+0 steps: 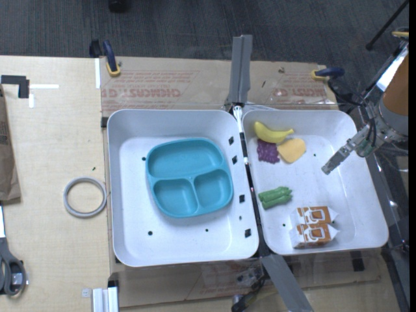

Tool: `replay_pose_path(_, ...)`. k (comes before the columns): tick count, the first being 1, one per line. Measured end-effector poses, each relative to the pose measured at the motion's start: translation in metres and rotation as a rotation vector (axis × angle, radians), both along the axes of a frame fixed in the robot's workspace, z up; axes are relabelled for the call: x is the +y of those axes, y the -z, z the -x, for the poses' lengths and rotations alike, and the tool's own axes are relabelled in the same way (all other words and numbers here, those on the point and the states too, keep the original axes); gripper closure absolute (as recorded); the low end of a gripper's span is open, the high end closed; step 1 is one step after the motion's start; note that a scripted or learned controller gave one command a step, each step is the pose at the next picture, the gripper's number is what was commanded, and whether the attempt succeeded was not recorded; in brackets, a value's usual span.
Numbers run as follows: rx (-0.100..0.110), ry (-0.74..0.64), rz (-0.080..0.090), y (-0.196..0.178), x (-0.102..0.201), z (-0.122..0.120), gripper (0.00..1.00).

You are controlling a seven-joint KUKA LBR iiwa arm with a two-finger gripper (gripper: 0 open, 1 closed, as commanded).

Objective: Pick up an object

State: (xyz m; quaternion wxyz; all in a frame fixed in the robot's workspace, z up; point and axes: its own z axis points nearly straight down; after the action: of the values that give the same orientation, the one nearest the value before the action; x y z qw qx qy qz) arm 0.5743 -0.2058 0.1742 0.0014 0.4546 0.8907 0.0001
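The pincer [330, 166] hangs over the right bin [364, 200] near its 3 o'clock wall, slanting down toward the bin's middle. How wide it stands I cannot tell at this size; nothing shows in its grip.

No one object is named by the task, so any of the bin's contents may serve. Nearest, toward 10 o'clock from the pincer, lies a yellow-orange wedge [292, 150], smooth and rounded, probably light moulded plastic that could slip; best pinched across its narrow width. Touching it on the left is a purple bunch of grapes [266, 151], knobbly, giving better purchase. Above them curves a glossy toy banana [272, 132], likely hollow and stiff, best taken mid-length across the curve. At 8 o'clock sits a green pea pod [275, 196], slim and ridged, easy to span. At 6 o'clock a small carton [314, 226], orange and white, lies flat: boxy, light, with parallel faces, probably the surest hold.

The left bin [123, 194] carries a teal divided plate [188, 177], thin and wide. A tape ring [85, 196] rests on the worktop [52, 142].
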Motion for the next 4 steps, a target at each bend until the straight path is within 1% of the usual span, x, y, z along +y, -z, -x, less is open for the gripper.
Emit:
replay_pose_path(1,0.001,-0.057,0.0,-0.07,-0.016,0.022,0.0)
replay_pose_path(2,0.002,-0.202,-0.001,-0.012,0.022,-0.027,0.0)
replay_pose_path(3,0.002,-0.469,-0.001,-0.042,-0.014,0.032,0.0)
replay_pose_path(4,0.0,-0.406,0.0,-0.011,0.01,-0.054,0.0)
